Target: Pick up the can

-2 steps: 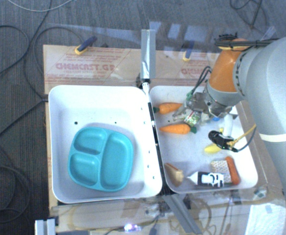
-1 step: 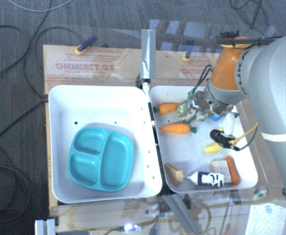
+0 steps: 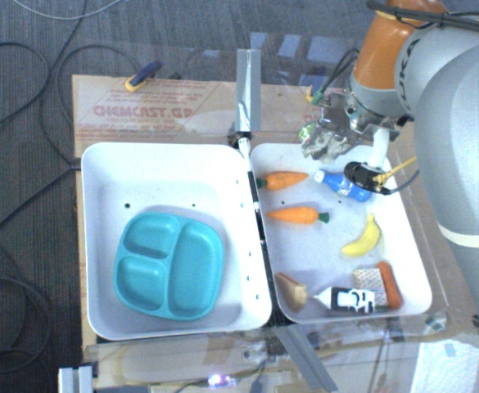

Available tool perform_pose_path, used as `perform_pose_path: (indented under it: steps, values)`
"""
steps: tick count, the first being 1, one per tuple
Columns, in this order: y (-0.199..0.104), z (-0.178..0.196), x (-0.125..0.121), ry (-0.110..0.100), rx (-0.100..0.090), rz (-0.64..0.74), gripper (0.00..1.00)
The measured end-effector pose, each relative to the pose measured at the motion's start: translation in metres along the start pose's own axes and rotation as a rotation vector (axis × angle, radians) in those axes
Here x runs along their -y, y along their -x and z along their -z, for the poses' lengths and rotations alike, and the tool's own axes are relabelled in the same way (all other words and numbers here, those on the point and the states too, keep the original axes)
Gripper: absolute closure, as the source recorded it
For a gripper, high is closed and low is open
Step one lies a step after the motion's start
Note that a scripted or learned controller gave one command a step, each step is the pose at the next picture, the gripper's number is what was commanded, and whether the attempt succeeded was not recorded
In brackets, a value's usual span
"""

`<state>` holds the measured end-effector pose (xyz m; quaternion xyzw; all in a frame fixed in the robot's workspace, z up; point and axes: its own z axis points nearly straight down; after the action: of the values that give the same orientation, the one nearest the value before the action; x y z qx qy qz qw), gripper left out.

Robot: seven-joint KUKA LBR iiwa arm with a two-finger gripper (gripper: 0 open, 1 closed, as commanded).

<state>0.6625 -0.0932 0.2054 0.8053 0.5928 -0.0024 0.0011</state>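
Seemingly two carrots [image 3: 286,180], one banana [image 3: 363,239].

The grey arm [image 3: 448,129] reached in from the right, its orange band [image 3: 386,39] sitting just above the wrist. The wrist bent downward and leftward, ending in the gripper [image 3: 321,144], which hung low at the upper part of the view.

Premises: robotics laboratory. Evidence: industrial grey arm [image 3: 436,72] entering at right of frame; two white bins [image 3: 92,219] fixed on a plywood bench [image 3: 173,109], centre; loose cables [image 3: 26,47] trailing over grey carpet, upper left; toy food props in right bin.
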Motion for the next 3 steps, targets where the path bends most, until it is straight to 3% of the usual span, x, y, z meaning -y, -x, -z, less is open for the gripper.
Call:
perform_pose_path:
  steps: [1,2,3]
  values:
    - [-0.0416,0.0097,0.0074,-0.002,-0.002,-0.087,1.0]
    - [-0.0412,0.0182,0.0075,-0.003,0.004,-0.086,1.0]
    - [-0.0412,0.0182,0.0075,-0.002,0.005,-0.086,0.0]
